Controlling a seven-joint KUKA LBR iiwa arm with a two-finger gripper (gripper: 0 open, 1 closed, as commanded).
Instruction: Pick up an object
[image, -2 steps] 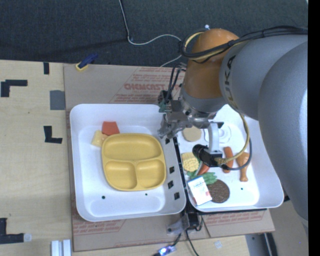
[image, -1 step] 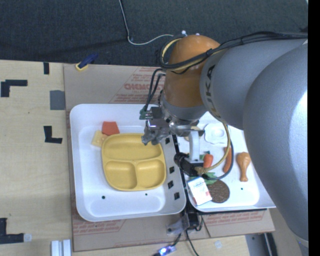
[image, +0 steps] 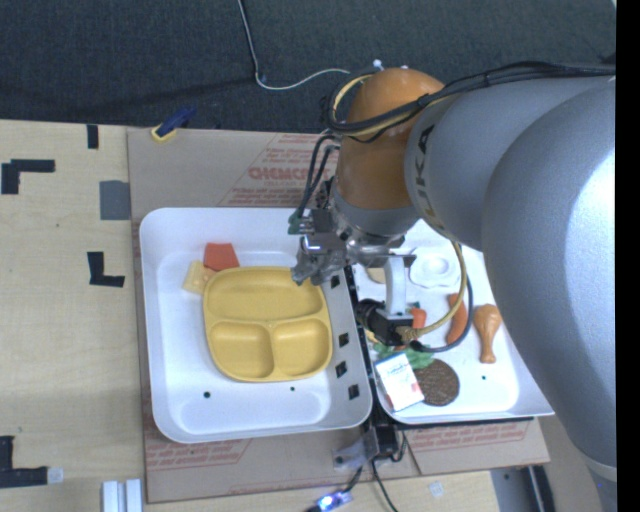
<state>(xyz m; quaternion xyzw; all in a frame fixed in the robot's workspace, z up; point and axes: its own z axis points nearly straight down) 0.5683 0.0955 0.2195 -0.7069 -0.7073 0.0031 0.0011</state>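
Note:
My gripper hangs below the orange wrist band, over the right part of the left bin, at the upper right corner of a yellow divided plate. Nothing visibly hangs from it. An orange-red block and a pale yellow piece lie at the plate's upper left. The right bin holds a toy drumstick, an orange carrot-like stick, a brown round disc, a small white carton and a green piece. The arm hides much of this bin.
The two bins rest on a cardboard sheet on the bench. A white cable runs across the dark backdrop behind. The arm's large grey body covers the right side. A white object lies near the right bin's back.

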